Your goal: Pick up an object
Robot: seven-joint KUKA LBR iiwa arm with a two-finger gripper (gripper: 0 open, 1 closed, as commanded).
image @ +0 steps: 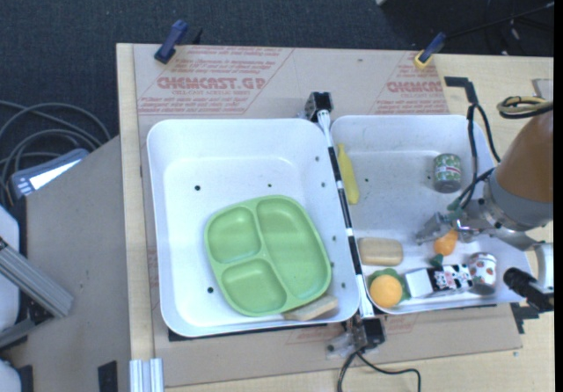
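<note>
Where my grey arm [528, 175] reaches over the right bin [396, 123], my fingers [444, 228] hang low above that bin's floor, toward its near right part. I cannot tell from this slanted view whether they are spread or pressed together. A small orange piece [446, 243] lies just below them in the picture, at or against their tips; nothing shows it gripped or lifted.

- Left of the fingers and a little nearer the camera: a tan block [381, 250], with an orange ball [385, 289] below it by the bin's near rim.
- Directly nearer the camera than the fingers: a black-and-white carton [449, 279], and just right of it a white spotted cup [482, 269].
- Beyond the fingers: a green-labelled can [447, 169] on its side.
- Far left of the fingers, along the wall the bins share: a yellow banana-shaped item [348, 176].

Well apart to the left, the left bin [160, 146] holds a green divided plate [266, 254], with a tan slab [313, 309] partly under its near edge. Both bins sit on the table [264, 74].
</note>
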